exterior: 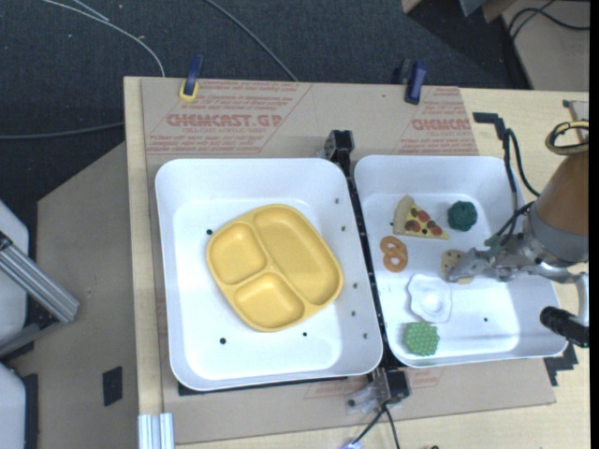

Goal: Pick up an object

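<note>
Green toy (421, 338): nearest us, below the fried egg (430, 299); light, knobbly, we'd pinch its sides.
Gripper (460, 266): just right above the egg; fingers, we cannot tell.
Pretzel (394, 253), pizza slice (417, 220): beyond the egg.

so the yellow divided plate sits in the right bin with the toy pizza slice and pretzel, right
Not quite. The camera view shows the yellow divided plate in the left bin. The toy pizza slice and pretzel do lie in the right bin.
</note>
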`<action>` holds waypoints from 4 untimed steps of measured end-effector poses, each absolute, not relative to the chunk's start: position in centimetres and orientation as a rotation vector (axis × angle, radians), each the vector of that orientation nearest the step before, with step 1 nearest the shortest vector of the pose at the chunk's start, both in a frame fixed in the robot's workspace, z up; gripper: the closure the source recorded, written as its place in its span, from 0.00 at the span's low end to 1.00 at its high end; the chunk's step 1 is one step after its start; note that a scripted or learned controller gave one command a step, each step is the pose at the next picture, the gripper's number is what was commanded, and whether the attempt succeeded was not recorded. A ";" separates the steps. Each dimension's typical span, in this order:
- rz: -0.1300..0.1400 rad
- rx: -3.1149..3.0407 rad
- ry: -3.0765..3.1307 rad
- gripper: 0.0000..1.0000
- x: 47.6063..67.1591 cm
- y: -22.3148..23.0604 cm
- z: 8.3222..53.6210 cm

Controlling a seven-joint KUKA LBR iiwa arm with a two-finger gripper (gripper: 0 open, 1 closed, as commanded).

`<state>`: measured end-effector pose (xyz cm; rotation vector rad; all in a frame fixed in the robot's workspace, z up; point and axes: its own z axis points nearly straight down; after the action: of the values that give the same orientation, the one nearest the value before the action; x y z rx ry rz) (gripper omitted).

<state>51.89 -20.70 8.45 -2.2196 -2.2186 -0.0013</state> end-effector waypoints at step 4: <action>-0.002 -2.223 -2.227 1.00 52.5 -19.9 24.3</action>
<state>52.47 -19.85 24.32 -2.2233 -2.2271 -0.0023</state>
